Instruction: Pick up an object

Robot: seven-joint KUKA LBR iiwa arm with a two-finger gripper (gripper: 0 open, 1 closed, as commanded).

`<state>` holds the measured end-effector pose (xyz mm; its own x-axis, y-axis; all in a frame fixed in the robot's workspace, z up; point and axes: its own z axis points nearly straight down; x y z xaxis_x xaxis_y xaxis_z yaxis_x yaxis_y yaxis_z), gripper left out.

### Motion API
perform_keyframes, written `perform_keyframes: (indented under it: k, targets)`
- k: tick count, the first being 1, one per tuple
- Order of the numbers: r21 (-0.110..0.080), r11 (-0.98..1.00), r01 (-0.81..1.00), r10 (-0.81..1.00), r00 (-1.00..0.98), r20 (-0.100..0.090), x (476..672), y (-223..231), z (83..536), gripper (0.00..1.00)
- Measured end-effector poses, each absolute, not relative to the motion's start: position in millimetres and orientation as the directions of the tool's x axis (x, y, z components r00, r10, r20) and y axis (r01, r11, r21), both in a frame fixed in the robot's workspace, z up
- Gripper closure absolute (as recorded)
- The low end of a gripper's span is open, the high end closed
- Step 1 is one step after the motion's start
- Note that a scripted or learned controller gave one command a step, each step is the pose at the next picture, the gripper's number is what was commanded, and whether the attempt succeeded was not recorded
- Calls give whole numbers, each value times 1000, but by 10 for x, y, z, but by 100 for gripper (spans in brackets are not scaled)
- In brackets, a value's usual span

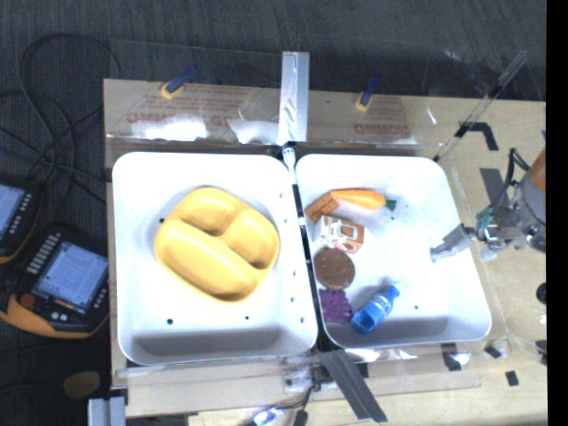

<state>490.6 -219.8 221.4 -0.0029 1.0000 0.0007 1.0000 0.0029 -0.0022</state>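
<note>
Bench (177,105) carries two white bins side by side. Left bin (133,327): one big yellow lumpy object (216,241), approx. centre, nothing else w/ it.

Right bin (444,318): items grouped along its left wall. Top to bottom: carrot (358,199) lying across, w/ a small green bit at its right end; brown waffle-like piece (320,207) just left of the carrot; small white-and-orange packet (342,233) below; brown round disc (335,269) touching the packet's lower edge; purple item (335,306) beneath the disc; blue bottle (374,309) lying tilted, just right of the purple item.

Arm enters at the right edge. Tool (451,245) sits over the right rim of the right bin, well apart from the items. Nothing seen between its tips. Open or closed: cannot tell, too small and blurred.

Handheld screen unit (62,278) on the floor at left, w/ cables.
</note>
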Motion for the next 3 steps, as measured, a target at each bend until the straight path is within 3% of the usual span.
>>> perform_keyframes:
  k: [1,2,3]
  targets:
    - [-2,56,998,998,-56,-1,5659,-2228,2032,0]
    - [4,-35,999,999,35,3,6166,-2181,1235,0]
    - [-1,129,992,992,-129,-3,6563,-1590,1113,0]
